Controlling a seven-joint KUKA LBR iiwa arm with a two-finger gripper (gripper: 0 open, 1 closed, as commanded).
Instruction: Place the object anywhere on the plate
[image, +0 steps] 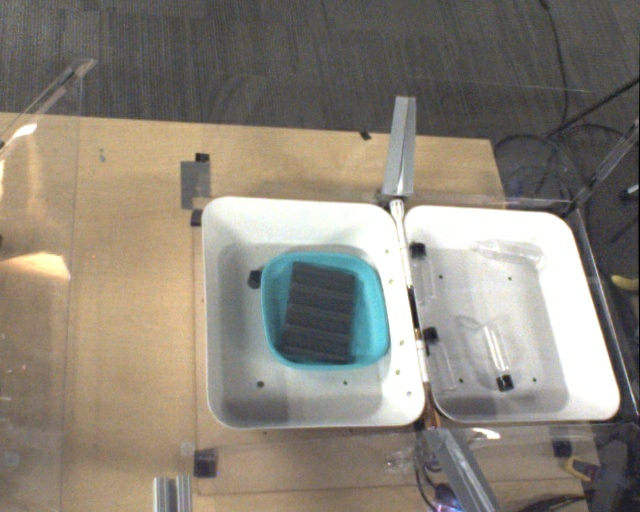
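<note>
A turquoise plate (372, 318) lies in the left white bin (230, 300). On it rests a dark grey ribbed block (319, 315), lying flat and reaching nearly from the plate's far rim to its near rim. In the right white bin (590, 330) lies a clear tube with a dark cap (497, 355), and a clear crumpled plastic piece (510, 252) sits near that bin's far side.
A grey metal post (400, 150) rises behind the seam between the bins. Small dark clips (417, 249) sit along the divider. The wooden bench (110, 300) spreads to the left, with cables (560, 150) at the far right.
</note>
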